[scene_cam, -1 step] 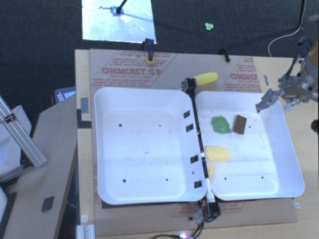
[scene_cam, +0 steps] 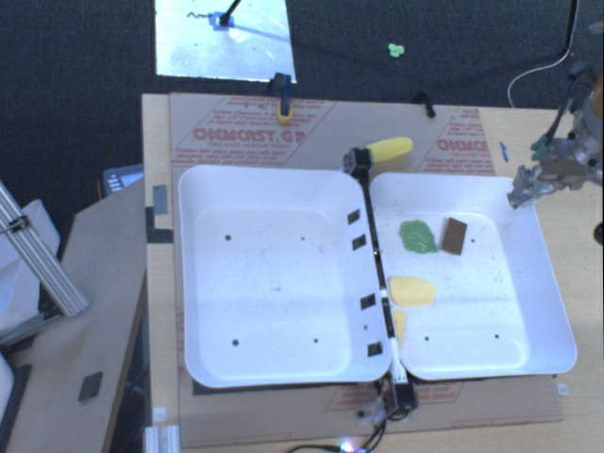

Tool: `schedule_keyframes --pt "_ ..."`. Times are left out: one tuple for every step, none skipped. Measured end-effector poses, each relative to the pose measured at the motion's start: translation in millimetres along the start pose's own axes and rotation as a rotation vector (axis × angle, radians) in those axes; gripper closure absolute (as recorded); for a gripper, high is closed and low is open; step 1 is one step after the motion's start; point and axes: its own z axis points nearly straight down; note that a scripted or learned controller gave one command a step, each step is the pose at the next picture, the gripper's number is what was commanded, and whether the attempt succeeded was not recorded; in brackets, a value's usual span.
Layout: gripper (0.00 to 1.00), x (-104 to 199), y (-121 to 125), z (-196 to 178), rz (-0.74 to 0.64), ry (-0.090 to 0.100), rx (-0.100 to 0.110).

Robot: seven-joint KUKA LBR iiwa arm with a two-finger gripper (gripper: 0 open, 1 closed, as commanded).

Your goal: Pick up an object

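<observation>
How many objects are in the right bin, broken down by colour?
Green: 1, the green piece
Brown: 1, the brown block
Yellow: 2, the larger yellow piece and the small yellow piece by the divider
Total: 4, all in the right bin

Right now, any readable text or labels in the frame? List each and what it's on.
"CHEMCAST G P": red print on the brown board under the bins, upper left; last letters uncertain.
"CHEMCAST": same red print, upper right of the board, partly cut off.
Smaller red print beneath each: too blurred to read.
White bins: no text.
</observation>
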Motion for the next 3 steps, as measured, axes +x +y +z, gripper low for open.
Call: schedule_keyframes --pt "1.00 -11 -54 -232 0.003 -0.006 -0.016" --pt "1.00 23 -48 -111 -0.001 0.004 0.013" --pt "1.00 20 -68 -256 0.002 -0.004 -0.013"
